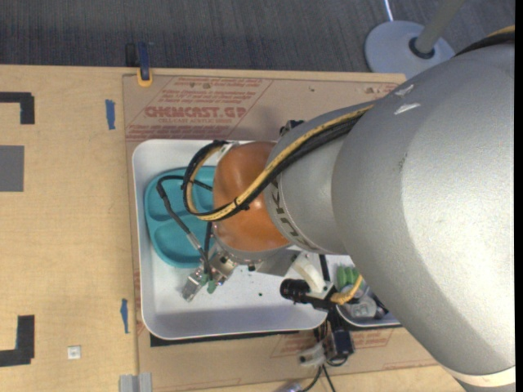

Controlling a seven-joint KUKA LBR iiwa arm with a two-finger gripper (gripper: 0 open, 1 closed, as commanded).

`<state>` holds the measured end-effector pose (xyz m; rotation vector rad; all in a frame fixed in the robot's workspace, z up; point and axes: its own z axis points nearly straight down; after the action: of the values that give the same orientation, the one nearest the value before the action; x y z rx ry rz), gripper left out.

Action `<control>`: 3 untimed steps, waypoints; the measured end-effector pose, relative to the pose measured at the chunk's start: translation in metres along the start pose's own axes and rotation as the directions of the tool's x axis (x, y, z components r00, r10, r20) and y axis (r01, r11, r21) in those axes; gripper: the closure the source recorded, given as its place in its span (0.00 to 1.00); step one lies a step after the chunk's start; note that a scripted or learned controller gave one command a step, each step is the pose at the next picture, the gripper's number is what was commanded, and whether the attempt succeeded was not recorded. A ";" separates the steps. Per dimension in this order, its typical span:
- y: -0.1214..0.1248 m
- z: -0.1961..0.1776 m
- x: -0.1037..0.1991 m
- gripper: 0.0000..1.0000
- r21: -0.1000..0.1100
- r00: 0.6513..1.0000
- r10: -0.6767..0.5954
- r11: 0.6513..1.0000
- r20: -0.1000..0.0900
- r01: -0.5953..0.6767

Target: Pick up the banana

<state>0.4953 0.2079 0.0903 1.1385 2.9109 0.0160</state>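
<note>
Arm [425, 219] grey, orange band [241, 202] above wrist; yellow and black cables [245, 188] across it. Bin [151, 219] white. Teal object [167, 219] inside. Worktop [65, 219] tan cardboard with red print, blue tape tabs [110, 114], black marks.

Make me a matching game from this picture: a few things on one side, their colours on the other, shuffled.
Things:
1. bin
2. dish
3. arm band
4. tape

Colours:
A. orange
B. blue
C. white
D. teal

Pairs: 1-C, 2-D, 3-A, 4-B
</note>
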 end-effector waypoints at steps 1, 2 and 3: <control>-0.009 -0.040 0.013 0.00 0.018 0.701 0.714 0.700 0.001 -0.714; -0.009 -0.050 0.014 1.00 0.019 0.701 0.713 0.701 0.000 -0.713; -0.031 -0.120 -0.010 1.00 0.013 0.059 0.998 0.059 0.016 -0.998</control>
<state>0.4792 0.1777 0.2102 2.8404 1.3439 -0.0020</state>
